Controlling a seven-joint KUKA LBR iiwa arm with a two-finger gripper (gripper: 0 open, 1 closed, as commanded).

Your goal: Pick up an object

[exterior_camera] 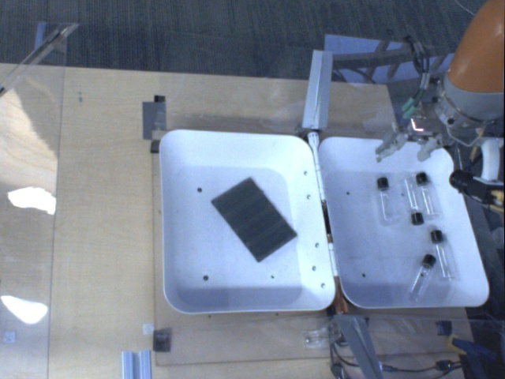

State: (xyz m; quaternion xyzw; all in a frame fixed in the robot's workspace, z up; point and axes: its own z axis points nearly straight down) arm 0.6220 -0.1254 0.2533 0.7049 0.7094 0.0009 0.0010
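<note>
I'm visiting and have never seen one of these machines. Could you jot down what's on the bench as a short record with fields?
Left bin: one dark flat rectangular pad, lying at a slant
Right bin: five small clear vials with black caps
Arm: grey with an orange band, reaching in from the right
Gripper: fingers apart, above the right bin's far edge, holding nothing
Task status: no object picked up yet

You look down from one fixed camera above the bench (95,235), tilted slightly so the far edge sits at the top. Both bins fall in view: the left bin (177,212) near centre, the right bin (355,212) toward the right edge, where the arm (477,54) enters.
</note>
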